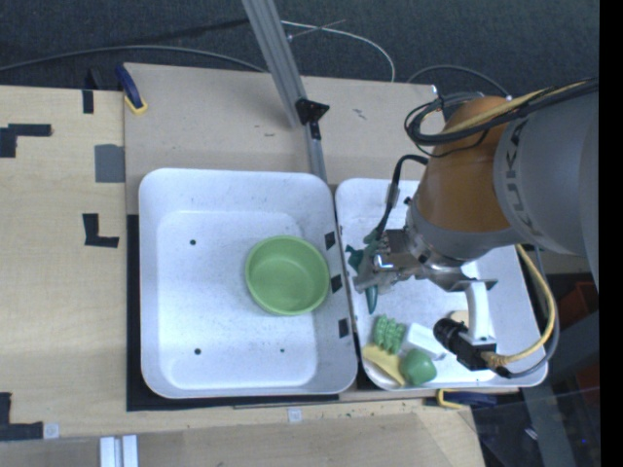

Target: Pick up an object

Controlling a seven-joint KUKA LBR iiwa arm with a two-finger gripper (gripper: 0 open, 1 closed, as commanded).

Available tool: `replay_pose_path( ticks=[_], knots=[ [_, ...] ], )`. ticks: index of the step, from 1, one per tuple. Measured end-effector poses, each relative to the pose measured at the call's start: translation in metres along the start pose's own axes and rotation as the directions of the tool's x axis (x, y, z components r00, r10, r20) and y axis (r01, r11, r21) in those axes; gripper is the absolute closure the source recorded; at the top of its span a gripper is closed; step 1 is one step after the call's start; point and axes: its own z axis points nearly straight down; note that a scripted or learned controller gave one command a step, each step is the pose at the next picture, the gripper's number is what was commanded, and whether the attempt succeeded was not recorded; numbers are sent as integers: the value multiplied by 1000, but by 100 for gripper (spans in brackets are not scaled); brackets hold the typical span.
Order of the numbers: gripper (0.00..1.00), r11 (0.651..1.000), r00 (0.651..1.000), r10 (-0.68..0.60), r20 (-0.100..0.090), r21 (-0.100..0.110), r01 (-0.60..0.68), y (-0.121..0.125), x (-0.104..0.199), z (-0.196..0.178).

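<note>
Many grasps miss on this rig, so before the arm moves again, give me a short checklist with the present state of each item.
1. Claw over the right bin: ok, near its left wall.
2. Object between the claw's fingers: cannot tell, the wrist hides them.
3. Targets in reach: ok, green ridged toy, green ball and yellow piece sit just below the claw.
4. Targets spaced apart: not ok, they crowd the bin's near corner.
5. Green bowl out of the way: ok, it sits in the left bin.
</note>
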Motion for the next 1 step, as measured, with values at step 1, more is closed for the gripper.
replay_pose_path(
  ticks=[1],
  knots=[
    [100,1000,1000,-2,0,-1,2,1,62,-7]
  ],
)
